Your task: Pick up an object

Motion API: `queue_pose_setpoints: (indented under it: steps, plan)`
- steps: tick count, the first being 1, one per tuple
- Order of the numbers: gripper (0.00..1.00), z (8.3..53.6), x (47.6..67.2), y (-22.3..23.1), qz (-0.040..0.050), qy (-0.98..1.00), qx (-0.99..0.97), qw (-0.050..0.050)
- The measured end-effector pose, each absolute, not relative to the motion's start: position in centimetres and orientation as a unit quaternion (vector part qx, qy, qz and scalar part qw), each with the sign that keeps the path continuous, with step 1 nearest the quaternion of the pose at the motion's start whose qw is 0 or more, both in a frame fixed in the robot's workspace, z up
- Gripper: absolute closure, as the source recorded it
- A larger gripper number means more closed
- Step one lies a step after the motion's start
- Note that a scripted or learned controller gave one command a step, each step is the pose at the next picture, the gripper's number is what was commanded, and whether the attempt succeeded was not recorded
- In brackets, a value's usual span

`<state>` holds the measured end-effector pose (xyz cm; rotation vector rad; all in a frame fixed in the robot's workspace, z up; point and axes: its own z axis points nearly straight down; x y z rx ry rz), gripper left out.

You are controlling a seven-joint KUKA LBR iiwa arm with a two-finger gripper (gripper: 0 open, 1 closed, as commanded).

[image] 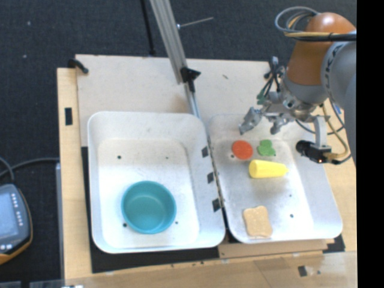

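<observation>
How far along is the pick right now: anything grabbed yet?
Nothing looks grabbed. The hand hangs open over the right bin, with nothing between its fingers. The orange disc, green piece, yellow piece and toast slice all lie in that bin. Left to do: descend, close, lift.

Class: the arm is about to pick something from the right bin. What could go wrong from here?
1. The orange disc, green piece and yellow block crowd together, so the hand may nudge neighbours or catch two.
2. The flat cracker offers little to grip.
</observation>
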<state>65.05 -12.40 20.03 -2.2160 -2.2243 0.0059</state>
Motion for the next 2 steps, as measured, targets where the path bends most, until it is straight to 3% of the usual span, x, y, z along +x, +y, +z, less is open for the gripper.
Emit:
queue_pose_setpoints:
  steps: [2]
  plan:
    - [0.00, 9.9, 64.7, -12.7, 0.0018, -0.707, -0.707, 0.000]
